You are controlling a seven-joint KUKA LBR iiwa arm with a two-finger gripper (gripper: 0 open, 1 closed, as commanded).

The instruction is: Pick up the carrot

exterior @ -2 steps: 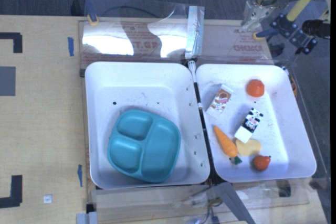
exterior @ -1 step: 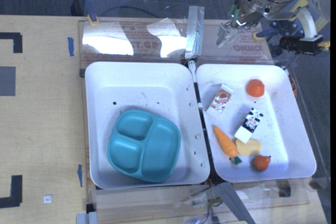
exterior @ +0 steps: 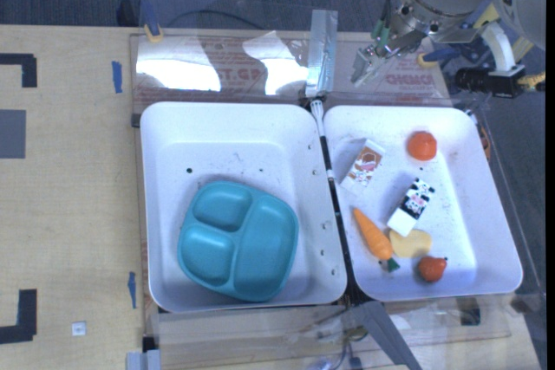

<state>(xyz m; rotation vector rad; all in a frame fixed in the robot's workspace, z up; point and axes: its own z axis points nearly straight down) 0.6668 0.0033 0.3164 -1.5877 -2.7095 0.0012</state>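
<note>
That little toy carrot (exterior: pixel 373 234) looks light, stiff and slick, so I'd pinch mid-body; tool (exterior: pixel 368 65) hangs with its fingers apart.

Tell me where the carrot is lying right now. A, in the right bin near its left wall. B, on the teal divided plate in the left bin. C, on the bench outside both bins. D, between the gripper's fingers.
A: the carrot lies on the floor of the right bin, close to its left wall, beside a pale yellow piece, while the gripper sits above the bins' far edge.
</note>
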